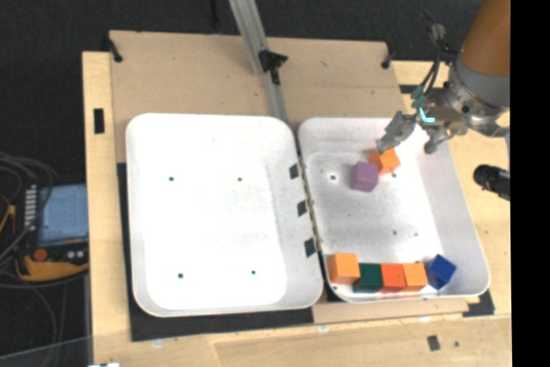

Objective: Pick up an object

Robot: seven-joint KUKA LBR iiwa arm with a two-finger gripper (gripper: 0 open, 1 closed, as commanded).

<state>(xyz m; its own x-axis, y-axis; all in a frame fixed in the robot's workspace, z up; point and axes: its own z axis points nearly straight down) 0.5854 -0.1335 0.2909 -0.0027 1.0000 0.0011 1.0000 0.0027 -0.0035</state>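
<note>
In the right bin (455,211), a small orange block (386,160) lies near the back, with a purple block (364,176) touching it on its left. My gripper (409,145) hangs over the bin's back right part, its fingers spread apart and open. The left fingertip (391,139) sits just above the orange block; the right fingertip (432,142) is well off to the block's right. Nothing sits between the fingers.
Along the right bin's front wall runs a row of blocks: orange (345,267), green (370,277), two more orange (404,276) and blue (441,270). The left bin (137,185) lies beside it. A slanted metal bar (249,13) rises behind the bins.
</note>
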